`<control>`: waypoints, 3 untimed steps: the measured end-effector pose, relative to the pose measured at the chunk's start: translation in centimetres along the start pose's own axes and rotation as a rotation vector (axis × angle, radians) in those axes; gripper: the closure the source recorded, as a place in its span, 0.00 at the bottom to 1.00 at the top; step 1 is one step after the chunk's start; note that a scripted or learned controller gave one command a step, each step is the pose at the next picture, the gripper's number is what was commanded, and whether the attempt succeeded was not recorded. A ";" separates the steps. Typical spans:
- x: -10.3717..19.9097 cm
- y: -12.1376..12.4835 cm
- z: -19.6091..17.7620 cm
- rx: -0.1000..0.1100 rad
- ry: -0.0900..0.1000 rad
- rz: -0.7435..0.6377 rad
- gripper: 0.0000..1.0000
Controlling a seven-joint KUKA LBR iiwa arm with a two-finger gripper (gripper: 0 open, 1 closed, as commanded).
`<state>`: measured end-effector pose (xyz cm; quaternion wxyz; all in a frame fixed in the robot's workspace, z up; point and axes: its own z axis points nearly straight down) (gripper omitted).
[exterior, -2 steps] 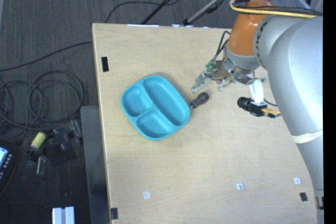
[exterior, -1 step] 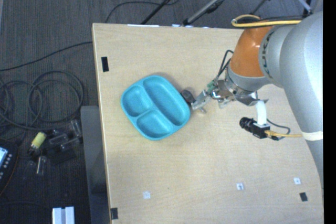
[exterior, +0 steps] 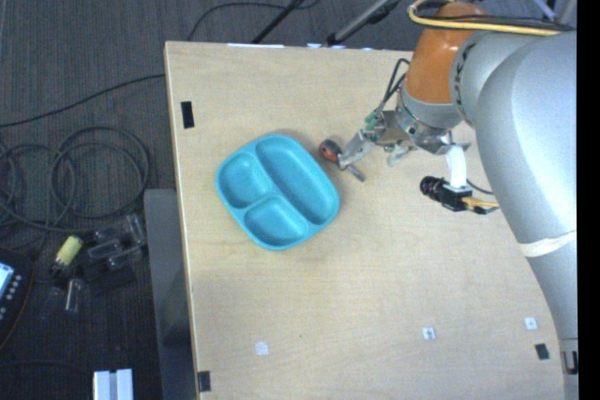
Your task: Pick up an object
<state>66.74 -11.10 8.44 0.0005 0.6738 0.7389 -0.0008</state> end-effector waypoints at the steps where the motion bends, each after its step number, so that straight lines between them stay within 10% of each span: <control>1: 0.3 0.3 -1.2 -0.007 0.004 -0.002 1.00; 2: 0.3 0.2 -1.2 -0.007 0.003 -0.001 0.00; 3: 1.4 -4.8 0.0 0.000 0.002 -0.007 0.00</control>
